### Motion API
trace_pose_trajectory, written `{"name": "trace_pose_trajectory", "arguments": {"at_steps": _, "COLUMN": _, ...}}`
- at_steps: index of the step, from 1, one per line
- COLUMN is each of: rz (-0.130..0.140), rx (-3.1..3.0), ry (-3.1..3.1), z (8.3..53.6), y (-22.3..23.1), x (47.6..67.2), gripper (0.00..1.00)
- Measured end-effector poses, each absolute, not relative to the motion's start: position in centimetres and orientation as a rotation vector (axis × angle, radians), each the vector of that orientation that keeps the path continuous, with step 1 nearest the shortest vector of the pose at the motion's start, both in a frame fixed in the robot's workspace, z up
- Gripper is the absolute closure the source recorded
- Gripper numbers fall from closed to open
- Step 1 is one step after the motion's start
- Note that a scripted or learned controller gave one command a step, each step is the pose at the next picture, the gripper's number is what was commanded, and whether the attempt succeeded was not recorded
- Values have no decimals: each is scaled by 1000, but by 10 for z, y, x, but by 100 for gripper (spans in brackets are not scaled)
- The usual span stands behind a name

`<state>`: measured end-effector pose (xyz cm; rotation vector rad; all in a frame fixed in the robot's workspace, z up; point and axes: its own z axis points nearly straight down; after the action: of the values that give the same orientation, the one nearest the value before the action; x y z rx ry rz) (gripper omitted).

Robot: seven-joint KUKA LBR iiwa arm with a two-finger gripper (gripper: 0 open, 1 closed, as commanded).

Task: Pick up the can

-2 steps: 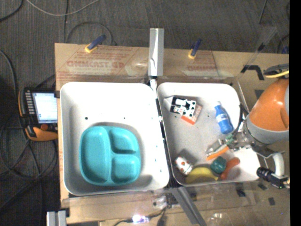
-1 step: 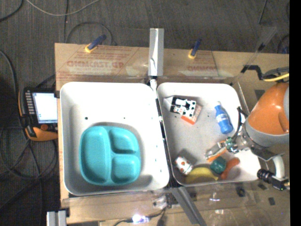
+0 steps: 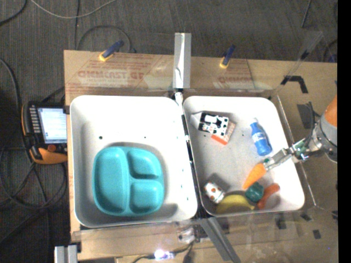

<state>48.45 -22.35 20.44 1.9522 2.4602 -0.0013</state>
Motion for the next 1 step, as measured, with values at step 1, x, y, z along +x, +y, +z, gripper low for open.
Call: {"name": "trace_pose_trajectory", "arguments": {"at_steps": 1, "rz": -1, "rx": 2088, "ry": 2346, "z": 243, "y": -212, "x": 485, "gripper": 0}}
